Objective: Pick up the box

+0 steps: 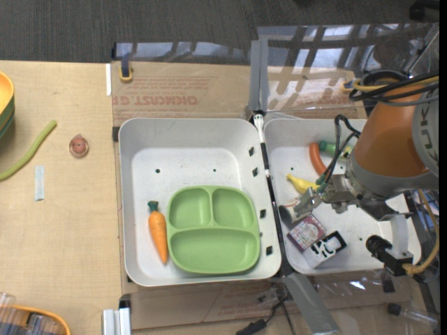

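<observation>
The box is small, pinkish-purple with a printed face, and lies flat near the front left of the right bin. My gripper hangs just above the box's far edge, at the end of the grey arm with the orange band. I see nothing lifted; the box rests on the bin floor.
Close to the box are a black-and-white object, a yellow banana and a red-orange vegetable. The left bin holds a green divided plate and a carrot. A green bean lies on the bench.
</observation>
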